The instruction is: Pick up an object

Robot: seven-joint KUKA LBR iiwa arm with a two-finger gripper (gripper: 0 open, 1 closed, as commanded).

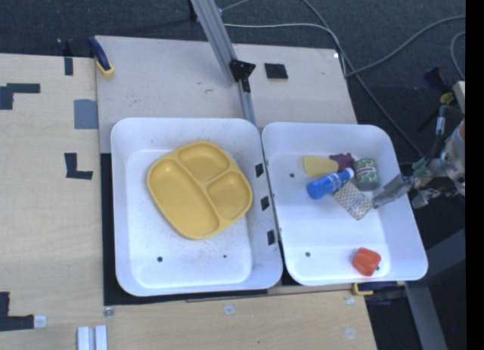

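Two white bins sit side by side on the bench, left bin [128,212] and right bin [393,258], touching along their inner rims. Left bin carries a yellow divided plate [199,188] with three compartments, lying flat in the middle, slightly toward the far edge. Right bin has a cluster near its far right corner: a yellow wedge [318,165], a small purple piece [344,160] just beside it, a blue bottle [327,185] lying on its side and tilted, a green-grey can [366,174] near the right rim, and a speckled flat packet [354,202] touching the bottle's cap end. An orange-red block [366,261] rests alone near the near right corner, well apart from the cluster. The gripper [387,192] comes in over the right rim of the right bin, its tip next to the packet and just below the can; cannot tell if its fingers are apart or together, and nothing visibly sits between them. Cables run across the dark floor beyond the bench.
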